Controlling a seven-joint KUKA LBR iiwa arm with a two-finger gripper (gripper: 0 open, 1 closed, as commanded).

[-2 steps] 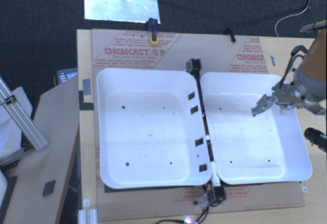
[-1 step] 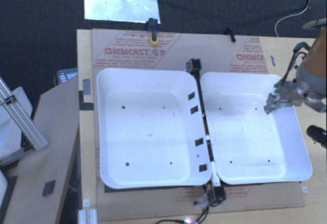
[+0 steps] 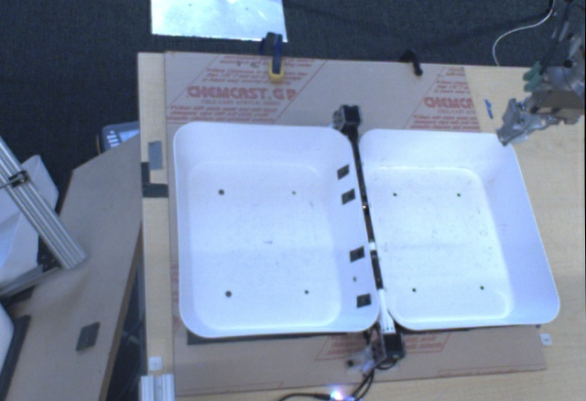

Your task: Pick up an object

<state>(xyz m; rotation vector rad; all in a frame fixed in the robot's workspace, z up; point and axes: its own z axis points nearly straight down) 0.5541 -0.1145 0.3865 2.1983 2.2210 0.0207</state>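
Two white bins lie side by side on the bench, the left bin [image 3: 265, 225] and the right bin [image 3: 453, 234], joined along a dark clipped seam [image 3: 364, 234]; both floors show bare white with a few small dark dots that look like holes, not things to lift; no object for the task can be made out in either bin.

Gripper [image 3: 513, 126] hangs at the far right, just above and outside the top right corner of the right bin, carrying nothing that can be seen; it is too small and blurred to tell whether it is released or clenched.

Risks, as judged: a descent from here would close on nothing, since nothing lies beneath or near it; coming straight down, it could catch the raised rim of the nearer bin at that corner; a thin white cable [image 3: 522, 28] loops just behind the gripper and might snag on a wide swing.

Room: both bin floors lie open down and to the left of the gripper; the seam clips are well away from it.
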